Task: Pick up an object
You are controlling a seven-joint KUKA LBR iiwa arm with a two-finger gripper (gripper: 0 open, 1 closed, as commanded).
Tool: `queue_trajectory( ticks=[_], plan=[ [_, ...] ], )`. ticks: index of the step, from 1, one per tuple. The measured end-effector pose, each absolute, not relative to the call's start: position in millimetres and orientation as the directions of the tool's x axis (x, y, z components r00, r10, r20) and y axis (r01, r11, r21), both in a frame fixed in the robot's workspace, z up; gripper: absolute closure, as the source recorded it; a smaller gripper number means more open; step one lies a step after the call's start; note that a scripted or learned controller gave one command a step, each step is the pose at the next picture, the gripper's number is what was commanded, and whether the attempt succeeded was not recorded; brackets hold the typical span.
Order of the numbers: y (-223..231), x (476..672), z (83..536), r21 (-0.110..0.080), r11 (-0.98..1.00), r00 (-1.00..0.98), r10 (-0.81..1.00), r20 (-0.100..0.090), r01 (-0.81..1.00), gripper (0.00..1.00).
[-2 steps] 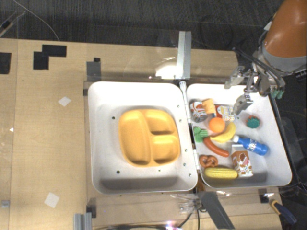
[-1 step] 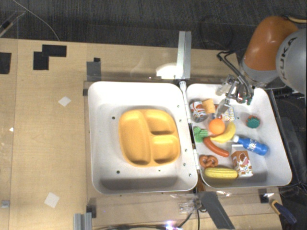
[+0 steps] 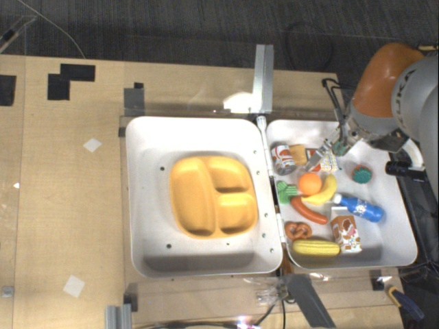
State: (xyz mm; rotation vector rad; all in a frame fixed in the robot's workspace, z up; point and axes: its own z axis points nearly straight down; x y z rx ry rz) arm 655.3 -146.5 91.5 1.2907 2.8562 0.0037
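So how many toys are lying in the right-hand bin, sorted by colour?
Yellow: 2, the banana and the corn cob
Orange: 1, the orange
Red or brown: 4, the hot dog, pretzel, can and carton
Blue: 1, the bottle
Green: 2, the teal ball and a green piece
Total: 10

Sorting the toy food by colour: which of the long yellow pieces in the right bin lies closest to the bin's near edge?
The corn cob, lying flat along the front of the right bin. The banana sits farther back, curved beside the orange.
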Motion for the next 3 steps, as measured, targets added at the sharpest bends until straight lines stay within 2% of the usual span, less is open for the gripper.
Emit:
queue_trajectory(
  ticks=[1, 2, 3],
  plan=[
    [-200, 661.6, 88, -0.003, 0.895, -0.895, 0.446, 0.01, 0.446, 0.0],
    [-206, 651.7, 197, -0.003, 0.993, -0.993, 0.116, -0.018, 0.116, 0.0],
    [-203, 645.8, 109, 0.003, 0.836, -0.836, 0.549, -0.008, 0.549, 0.0]
  ],
)
